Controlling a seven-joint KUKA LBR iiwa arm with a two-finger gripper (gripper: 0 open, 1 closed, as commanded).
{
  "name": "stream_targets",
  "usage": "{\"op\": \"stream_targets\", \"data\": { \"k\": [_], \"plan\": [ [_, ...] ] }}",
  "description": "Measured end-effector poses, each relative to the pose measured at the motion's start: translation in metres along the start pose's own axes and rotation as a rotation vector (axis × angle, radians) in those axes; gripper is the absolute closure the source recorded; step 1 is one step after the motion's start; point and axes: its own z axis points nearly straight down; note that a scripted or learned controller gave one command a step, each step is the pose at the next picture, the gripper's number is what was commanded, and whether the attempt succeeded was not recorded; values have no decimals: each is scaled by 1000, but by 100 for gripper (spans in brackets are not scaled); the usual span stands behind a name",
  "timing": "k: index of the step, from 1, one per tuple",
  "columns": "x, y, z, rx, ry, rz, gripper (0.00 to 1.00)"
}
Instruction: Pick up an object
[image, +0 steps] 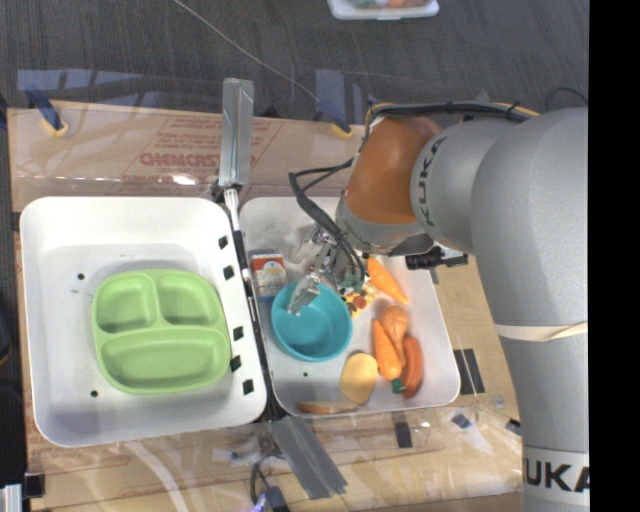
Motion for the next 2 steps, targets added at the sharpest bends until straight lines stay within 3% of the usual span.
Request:
{"op": "stream_targets", "data": {
  "k": [1,2],
  "plan": [
    [-26,8,-2,0,-3,382,0],
    [-26,9,-11,5,-2,374,100]
  ]
}}
